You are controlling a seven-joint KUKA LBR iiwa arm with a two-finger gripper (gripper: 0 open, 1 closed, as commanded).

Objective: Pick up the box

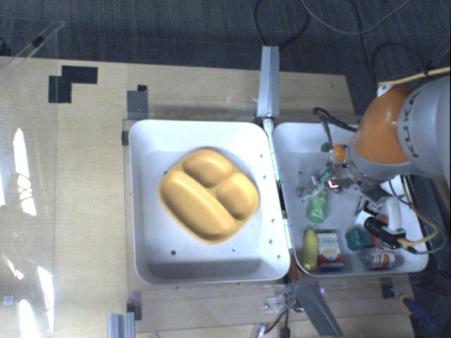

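**Two white bins on the counter: contents**

Counter (pixel 77 189): pale wood, bearing two shallow white bins side by side.

Left bin (pixel 141 252): one item. A large yellow lump (pixel 209 194) with three rounded lobes (much like a soft loaf) lies in the middle, well apart from all four walls.

Right bin (pixel 296 146): several small items, gathered in the near half.
- Box (pixel 329 251): small, red and yellow print, lying flat near the front wall, left of centre.
- Yellow stick (pixel 310 245): just beside the box on its left, lengthwise toward the front wall.
- Green bottle (pixel 318 206): behind the box and the stick, toward the bin's middle.
- Teal lump (pixel 356 239): just right of the box.
- Can (pixel 380 260): on its side at the front right corner.

Arm (pixel 423 125): grey with an orange band (pixel 377 129), reaching in over the right bin. Hand (pixel 331 178): above the bin's middle, just behind the green bottle and apart from the box; whether it is apart or together cannot be told.
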